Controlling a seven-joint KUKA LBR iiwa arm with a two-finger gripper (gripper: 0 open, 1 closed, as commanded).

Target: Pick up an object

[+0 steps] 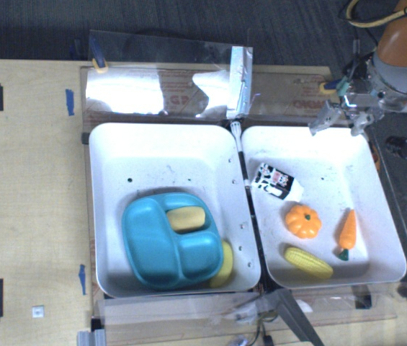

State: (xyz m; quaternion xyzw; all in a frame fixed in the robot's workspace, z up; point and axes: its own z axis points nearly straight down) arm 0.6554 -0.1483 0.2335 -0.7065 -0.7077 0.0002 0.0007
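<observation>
Pumpkin (303,221) lies untouched in the right bin (383,193); your gripper (340,117) hovers over the far rim, grip state indiscernible, so descend first.

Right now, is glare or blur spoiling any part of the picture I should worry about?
Camera view: strong glare washes out the clear panel behind the left bin; the gripper at the right bin's far corner looks slightly soft; the pumpkin, carrot and corn read sharp and evenly lit.
</observation>
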